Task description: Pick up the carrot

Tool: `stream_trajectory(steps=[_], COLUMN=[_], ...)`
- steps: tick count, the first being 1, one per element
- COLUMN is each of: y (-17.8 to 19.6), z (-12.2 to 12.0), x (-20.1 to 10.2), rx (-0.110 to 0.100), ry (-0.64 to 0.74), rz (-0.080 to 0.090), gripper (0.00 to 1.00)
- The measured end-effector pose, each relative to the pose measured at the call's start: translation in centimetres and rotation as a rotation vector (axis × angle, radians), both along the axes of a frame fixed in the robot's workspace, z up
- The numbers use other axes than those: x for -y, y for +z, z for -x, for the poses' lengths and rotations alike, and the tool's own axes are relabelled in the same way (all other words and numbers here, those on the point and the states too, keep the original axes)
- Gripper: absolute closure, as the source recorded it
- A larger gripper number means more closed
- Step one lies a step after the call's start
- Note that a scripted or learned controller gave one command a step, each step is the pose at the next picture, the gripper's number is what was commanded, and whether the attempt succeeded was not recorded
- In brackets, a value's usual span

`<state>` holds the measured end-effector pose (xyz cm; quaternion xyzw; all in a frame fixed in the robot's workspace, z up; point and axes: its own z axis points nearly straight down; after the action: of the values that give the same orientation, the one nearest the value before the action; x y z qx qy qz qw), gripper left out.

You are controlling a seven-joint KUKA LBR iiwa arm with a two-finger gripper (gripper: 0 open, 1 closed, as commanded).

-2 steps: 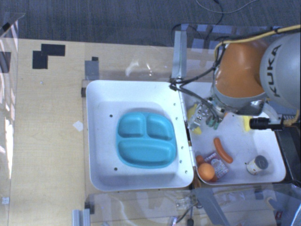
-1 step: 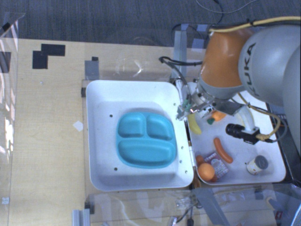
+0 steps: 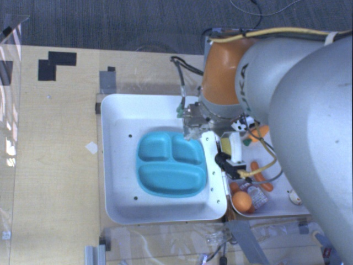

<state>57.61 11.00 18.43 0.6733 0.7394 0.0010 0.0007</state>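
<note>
One carrot in right bin, long axis diagonal

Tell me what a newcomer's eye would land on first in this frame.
The big grey arm with its orange band fills the right side, reaching in over the seam between the two bins. Next comes the bright blue divided tray lying in the left white bin. In the right bin, partly hidden under the arm, sits a clutter of small items, among them an orange ball-like fruit and a slim orange carrot.
</note>
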Motion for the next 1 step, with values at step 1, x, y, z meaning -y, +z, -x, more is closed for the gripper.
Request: stream_trajectory(steps=[1], y=[-9.00], z=[0.89], x=[-1.61], rx=[0.017], ry=[-0.150], rz=[-0.001], gripper=[1.00])
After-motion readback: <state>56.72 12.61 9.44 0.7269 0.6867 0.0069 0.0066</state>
